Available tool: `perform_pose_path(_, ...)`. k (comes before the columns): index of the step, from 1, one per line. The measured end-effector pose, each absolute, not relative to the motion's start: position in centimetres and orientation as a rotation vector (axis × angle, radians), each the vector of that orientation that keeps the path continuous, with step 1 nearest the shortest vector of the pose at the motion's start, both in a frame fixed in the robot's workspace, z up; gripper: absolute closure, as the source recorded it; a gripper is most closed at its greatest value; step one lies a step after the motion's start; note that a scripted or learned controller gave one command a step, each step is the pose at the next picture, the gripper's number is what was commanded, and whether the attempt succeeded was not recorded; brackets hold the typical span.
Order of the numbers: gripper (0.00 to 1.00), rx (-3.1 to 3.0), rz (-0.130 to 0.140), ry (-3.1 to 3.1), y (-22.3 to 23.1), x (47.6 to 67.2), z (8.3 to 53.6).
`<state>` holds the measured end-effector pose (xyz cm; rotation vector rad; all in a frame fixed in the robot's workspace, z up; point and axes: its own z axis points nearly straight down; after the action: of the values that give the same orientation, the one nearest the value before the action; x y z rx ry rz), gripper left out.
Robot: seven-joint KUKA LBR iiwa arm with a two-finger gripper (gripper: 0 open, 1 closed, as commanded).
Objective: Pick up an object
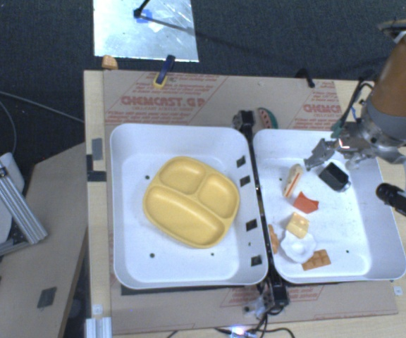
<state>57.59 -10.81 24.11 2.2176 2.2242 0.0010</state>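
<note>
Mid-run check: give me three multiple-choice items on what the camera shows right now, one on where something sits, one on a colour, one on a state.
1. Where does the divided tray sit?
A. In the left bin
B. In the right bin
C. On the bench outside the bins

2. What colour is the divided tray?
A. Blue
B. Yellow
C. Black

3. How does the gripper stand relative to the small food pieces?
A. Far off over the left bin
B. Above the right bin, near its far side, up and right of the pieces
C. Outside both bins, over the bench's near edge

Key:
1 A: the tray lies inside the left bin.
2 B: its whole surface is yellow.
3 B: the gripper hangs over the right bin, with the pieces nearer the divider.
</note>
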Motion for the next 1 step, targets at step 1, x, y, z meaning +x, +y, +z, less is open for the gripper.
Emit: perform_pose_path(1,0.0,2.224,-0.005,2.226,-11.01,56.86,7.68)
